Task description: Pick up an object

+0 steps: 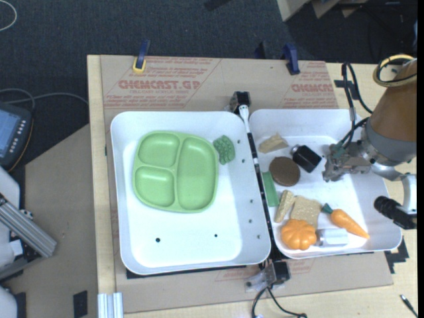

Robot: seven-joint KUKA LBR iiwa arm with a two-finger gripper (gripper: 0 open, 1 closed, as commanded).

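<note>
Here your tool [341, 164] hovers low in the right bin [358, 121], its open-or-closed state impossible to tell, just beside the small black block [307, 158], so you are at the approach step and must next center over that block.

The only readable writing was red print on the brown cardboard sheet [199, 78] that lay under the two bins on the desk. Behind the left bin it read "CHEMCAST. G P" in large capitals, with smaller red lines above and below that were too fine to make out. Behind the right bin the same red print appeared again, running slantwise; only "CHEMCAST" could be read there, and the rest was cut off or blurred.
</note>
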